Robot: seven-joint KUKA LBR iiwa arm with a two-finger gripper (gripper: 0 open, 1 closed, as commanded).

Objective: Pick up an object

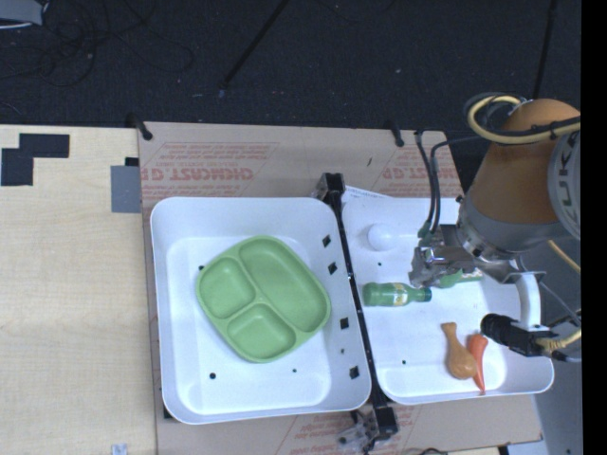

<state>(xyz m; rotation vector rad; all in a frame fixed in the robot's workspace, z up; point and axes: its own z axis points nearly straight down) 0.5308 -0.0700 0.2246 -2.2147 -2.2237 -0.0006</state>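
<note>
In the right bin [531,379], near its left wall, a small green bottle [394,296] lies on its side, cap end pointing toward the gripper [432,271]. The gripper sits just beside and above that end; whether it touches the bottle I cannot tell, nor how its claw stands. A white ball [380,237] rests further back. An orange, chicken-shaped toy [464,356] lies near the front right. A green divided plate [262,298] sits in the left bin [180,368].

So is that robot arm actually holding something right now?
Cannot be told: the gripper sits at the green bottle, but no object shows between its fingers.
</note>
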